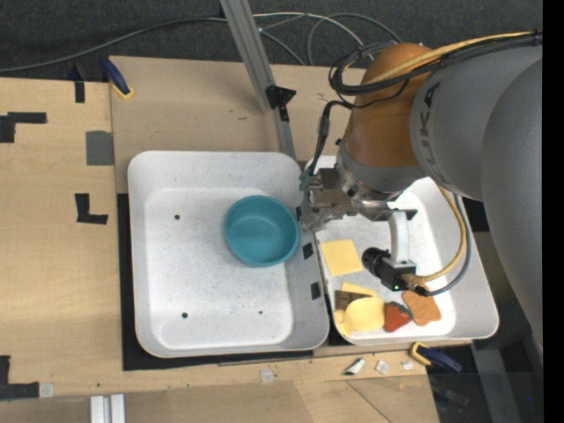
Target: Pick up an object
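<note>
A teal bowl [258,230] stands upright in the left white bin [176,324], close to that bin's right wall. My gripper [319,208] hangs low under the grey and orange wrist, over the seam between the two bins and just right of the bowl's rim. In the right bin [471,320], in front of the gripper, lie a flat yellow square [339,256], a thin yellow wedge [354,290], a rounded yellow piece [359,315], a small red piece [397,319] and an orange piece [424,308]. The arm hides the back of the right bin.
A slanted metal pole [256,60] rises behind the bins, with cables [300,29] behind it. A black unit with a yellow cable [389,268] hangs off the wrist above the right bin's objects. Wooden bench [53,263] surrounds the bins.
</note>
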`<state>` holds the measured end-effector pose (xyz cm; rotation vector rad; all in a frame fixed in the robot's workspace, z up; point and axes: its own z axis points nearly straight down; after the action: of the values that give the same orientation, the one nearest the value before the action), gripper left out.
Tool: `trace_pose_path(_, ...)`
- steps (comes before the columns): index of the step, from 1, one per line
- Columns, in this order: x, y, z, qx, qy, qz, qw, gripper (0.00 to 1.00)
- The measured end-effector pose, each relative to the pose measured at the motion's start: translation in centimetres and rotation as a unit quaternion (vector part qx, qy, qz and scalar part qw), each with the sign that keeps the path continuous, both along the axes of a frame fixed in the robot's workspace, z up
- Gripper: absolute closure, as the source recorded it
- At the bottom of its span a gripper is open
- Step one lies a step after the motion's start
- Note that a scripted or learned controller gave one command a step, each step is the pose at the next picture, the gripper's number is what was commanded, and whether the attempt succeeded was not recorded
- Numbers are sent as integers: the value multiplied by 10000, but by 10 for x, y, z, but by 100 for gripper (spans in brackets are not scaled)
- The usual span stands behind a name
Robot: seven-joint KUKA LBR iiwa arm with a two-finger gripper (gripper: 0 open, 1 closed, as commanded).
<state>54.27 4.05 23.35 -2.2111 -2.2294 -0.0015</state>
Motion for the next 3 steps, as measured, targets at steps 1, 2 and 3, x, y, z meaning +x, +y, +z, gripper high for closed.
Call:
trace_pose_path(1, -8, 59, -12, -4, 19, -2, 10000, 100)
trace_pose_path(2, -9, 54, -1, -8, 2, -29, 10000, 100)
trace_pose_path(3, -4, 56, -15, -19, 17, -30, 10000, 100)
